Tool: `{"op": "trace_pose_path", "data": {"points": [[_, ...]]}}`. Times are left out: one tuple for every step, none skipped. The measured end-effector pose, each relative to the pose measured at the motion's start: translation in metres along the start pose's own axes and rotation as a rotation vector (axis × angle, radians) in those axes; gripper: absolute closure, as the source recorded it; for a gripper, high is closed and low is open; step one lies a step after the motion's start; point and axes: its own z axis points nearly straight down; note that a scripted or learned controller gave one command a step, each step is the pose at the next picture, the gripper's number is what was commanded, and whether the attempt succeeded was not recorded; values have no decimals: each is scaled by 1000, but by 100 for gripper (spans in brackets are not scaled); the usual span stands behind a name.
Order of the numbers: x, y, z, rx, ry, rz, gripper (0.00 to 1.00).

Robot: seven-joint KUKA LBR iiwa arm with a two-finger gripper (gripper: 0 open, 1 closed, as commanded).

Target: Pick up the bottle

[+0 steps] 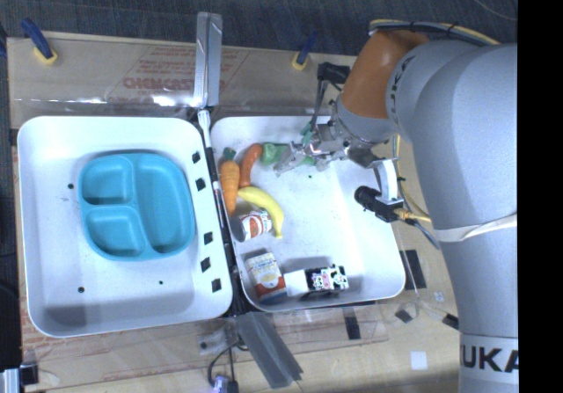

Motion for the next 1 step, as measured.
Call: {"op": "trace_pose_path", "data": {"points": [[47,11,-49,0,0,210,0]]}}
